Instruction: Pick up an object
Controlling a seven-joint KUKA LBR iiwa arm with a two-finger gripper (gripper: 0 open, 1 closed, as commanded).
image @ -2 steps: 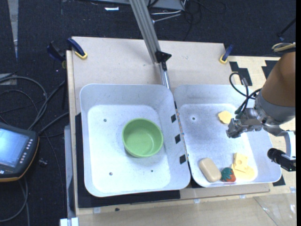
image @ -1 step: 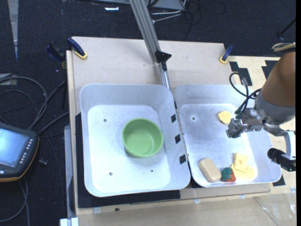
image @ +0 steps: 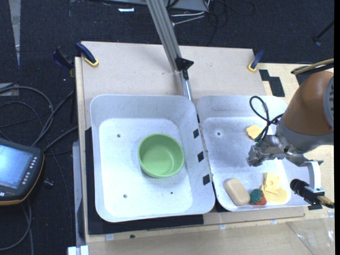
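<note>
So from the overhead camera you get the two white bins sitting side by side on the wooden bench [image: 138, 70]. The left bin [image: 106, 142] has a green bowl [image: 161, 155] sitting upright roughly in the middle, opening facing up. The right bin [image: 223, 116] is where all the small stuff is: a tan oval block [image: 237, 191] near the front edge, a little red and teal thing [image: 257, 196] just beside it on its right, and a pale yellow piece with holes, looks like toy cheese [image: 274, 187], touching or almost touching that one. There's another yellow piece [image: 254, 131] further back in the same bin, partly hidden behind the black cable [image: 260, 110] looping off the wrist. The arm [image: 313, 110] comes in from the right, orange band up top, and the gripper [image: 258, 156] hangs over the middle of the right bin, between the back yellow piece and the cheese. Can't tell how the pincer is set, it's too dark and blurry, and I don't see anything between the tips.
</note>
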